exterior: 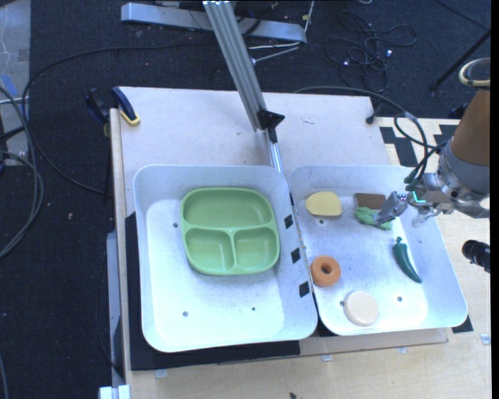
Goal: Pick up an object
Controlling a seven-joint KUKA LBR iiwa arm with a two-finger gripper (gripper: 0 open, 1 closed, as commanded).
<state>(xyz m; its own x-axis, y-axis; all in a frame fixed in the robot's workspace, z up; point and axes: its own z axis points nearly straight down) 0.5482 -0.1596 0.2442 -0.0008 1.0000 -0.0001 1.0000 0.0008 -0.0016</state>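
Dark carpeted floor (62,257) around a pale worktop (234,128), light wood edge at the near right. Black cables (47,167) loop over the floor at left and far right. A slanted aluminium post (238,62) rises from the worktop's far middle toward a metal base (168,15) at the far edge. Blue-and-yellow clamp (125,105) on the far-left corner. Black-white checker marker (405,136) at the right. Even, soft light.

This looks like a robotics lab: black cables (54,156) trail over dark carpet (47,312), an aluminium camera mast (238,62) rises behind the bench (234,117), and checkered calibration markers (405,136) sit nearby.
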